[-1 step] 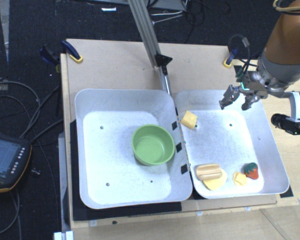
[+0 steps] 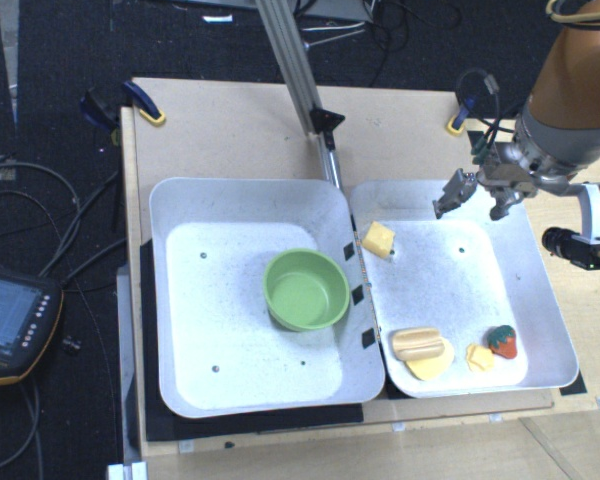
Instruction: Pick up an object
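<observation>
Dark floor with loose cables around a tan table [image 2: 230,138]; 2 white bins sit on it side by side. Landmark: the green bowl [image 2: 306,289], alone in the left bin [image 2: 195,368].

Everything else is in the right bin [image 2: 480,268]:
- yellow block [image 2: 379,239], just up and right of the bowl, close to the wall where the bins meet
- hot dog toy [image 2: 419,344] lying on a yellow slice, down and right of the bowl
- small yellow piece [image 2: 480,358] and strawberry toy [image 2: 502,341], further right, almost touching each other

The gripper [image 2: 477,198] hangs above the right bin's far edge, well right of the bowl. Its 2 fingers look spread apart with nothing between them. No target chosen yet, by the look of it.

Risks as I see them:
- Yellow block: so close to the bin wall that a finger could land on the rim or shove the block into the corner.
- Strawberry and yellow piece: tightly packed, so closing could catch both or knock 1 away.
- Hot dog: stacked and rounded, may roll or slip out.
- Bowl: likely too wide except by the rim.
</observation>
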Controlling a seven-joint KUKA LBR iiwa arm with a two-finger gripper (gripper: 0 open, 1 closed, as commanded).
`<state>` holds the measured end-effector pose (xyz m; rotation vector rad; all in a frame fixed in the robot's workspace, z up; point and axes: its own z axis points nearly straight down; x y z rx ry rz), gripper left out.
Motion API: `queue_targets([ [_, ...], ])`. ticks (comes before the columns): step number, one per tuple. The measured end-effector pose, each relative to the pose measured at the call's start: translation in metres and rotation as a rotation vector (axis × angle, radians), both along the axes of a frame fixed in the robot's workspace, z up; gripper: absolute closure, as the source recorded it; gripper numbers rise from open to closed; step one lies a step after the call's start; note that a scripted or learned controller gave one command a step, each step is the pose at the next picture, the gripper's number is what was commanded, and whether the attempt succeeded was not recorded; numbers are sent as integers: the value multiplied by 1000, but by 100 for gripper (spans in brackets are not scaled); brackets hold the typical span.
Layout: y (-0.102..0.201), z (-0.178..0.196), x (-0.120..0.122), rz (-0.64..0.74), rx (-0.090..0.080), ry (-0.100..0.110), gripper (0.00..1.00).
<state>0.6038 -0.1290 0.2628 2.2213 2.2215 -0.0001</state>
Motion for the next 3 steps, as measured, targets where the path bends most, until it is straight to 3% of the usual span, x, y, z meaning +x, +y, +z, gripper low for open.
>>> queue_targets([
  [3,-3,-170,-11,0,1,4,0],
])
